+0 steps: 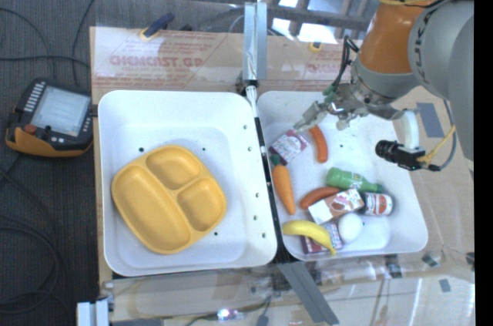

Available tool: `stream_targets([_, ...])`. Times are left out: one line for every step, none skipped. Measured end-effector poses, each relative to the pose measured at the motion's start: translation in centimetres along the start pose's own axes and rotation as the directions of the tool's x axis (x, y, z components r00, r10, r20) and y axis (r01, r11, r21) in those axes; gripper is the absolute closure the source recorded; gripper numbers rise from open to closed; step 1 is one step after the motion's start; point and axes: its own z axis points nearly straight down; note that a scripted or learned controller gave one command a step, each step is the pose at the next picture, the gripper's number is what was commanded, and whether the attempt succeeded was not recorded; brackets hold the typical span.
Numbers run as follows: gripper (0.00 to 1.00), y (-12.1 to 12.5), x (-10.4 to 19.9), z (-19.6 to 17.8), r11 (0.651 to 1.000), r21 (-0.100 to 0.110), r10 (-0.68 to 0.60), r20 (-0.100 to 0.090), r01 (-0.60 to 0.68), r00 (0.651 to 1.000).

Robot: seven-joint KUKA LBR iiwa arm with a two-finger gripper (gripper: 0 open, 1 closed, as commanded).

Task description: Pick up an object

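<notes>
The gripper (pixel 327 110) is seen above the far part of the right bin (pixel 420 228), its fingers spread apart with nothing between them. The nearest candidate — an orange-red sausage (pixel 319 143) — lies just below the fingertips, slightly apart from a small printed packet (pixel 288 145) at its left. A clean pick would probably be made by lowering straight over the sausage with the fingers set across its short width, so that the packet is not caught. The crowded cluster nearer the front is better avoided: a carrot (pixel 283 188), a green bottle (pixel 350 179), a can (pixel 376 203), a white egg (pixel 350 227) and a banana (pixel 310 232) lie close together. In the left bin (pixel 123 112) a yellow divided tray (pixel 169 197) rests — well apart from the work.
</notes>
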Motion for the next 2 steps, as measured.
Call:
stream_targets([0.0,2.3,-2.0,7.7,0.987,-0.016,-0.158,0.007,0.158,0.987])
stream_targets([0.0,4.3,-3.2,-0.8,0.997,0.0,0.072,0.003,-0.072,0.997])
